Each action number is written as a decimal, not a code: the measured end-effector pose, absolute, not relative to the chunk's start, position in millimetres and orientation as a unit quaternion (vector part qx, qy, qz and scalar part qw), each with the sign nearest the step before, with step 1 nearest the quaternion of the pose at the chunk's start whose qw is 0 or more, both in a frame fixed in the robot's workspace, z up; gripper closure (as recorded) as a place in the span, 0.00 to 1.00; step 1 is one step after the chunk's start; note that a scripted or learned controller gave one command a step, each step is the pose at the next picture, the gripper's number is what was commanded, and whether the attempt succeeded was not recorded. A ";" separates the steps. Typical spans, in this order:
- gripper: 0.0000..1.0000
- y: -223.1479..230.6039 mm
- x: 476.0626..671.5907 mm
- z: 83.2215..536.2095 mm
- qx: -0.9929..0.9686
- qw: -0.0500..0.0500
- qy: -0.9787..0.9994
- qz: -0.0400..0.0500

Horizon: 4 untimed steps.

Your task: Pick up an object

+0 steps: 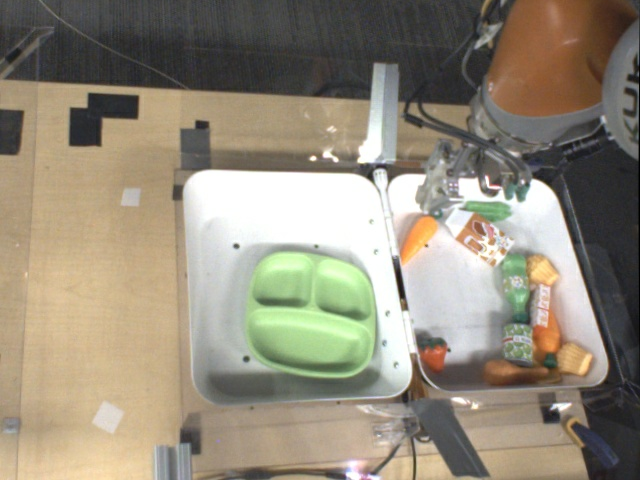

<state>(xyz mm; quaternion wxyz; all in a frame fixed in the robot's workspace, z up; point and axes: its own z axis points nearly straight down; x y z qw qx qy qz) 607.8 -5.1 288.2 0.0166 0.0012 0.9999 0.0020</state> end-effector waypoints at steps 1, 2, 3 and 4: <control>1.00 -62.0 627.0 291.3 -0.062 0.006 0.998 -0.001; 1.00 20.5 670.2 335.7 -0.013 0.007 1.000 0.002; 1.00 -14.8 662.8 289.0 -0.042 0.004 0.999 0.000; 1.00 -12.8 665.3 304.1 -0.043 0.011 0.999 0.001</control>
